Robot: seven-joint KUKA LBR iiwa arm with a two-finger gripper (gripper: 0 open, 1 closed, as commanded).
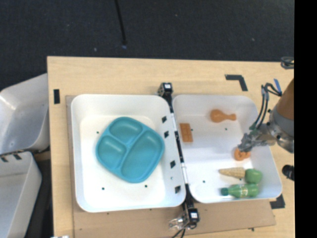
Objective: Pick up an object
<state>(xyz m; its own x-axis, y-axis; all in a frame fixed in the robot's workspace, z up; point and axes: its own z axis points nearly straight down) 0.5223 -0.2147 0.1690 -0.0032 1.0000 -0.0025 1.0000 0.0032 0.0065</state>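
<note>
— What do your bins hold?
— Left bin: a blue divided plate. Right bin: beside the green bottle, a small orange ring under your claw; grip unclear.

A small orange object lies flat near the right bin's right wall.

even, bright overhead light washes the white bins nearly flat with soft faint shadows, the dark floor stays dim, and the whole frame is slightly soft and grainy.
</note>
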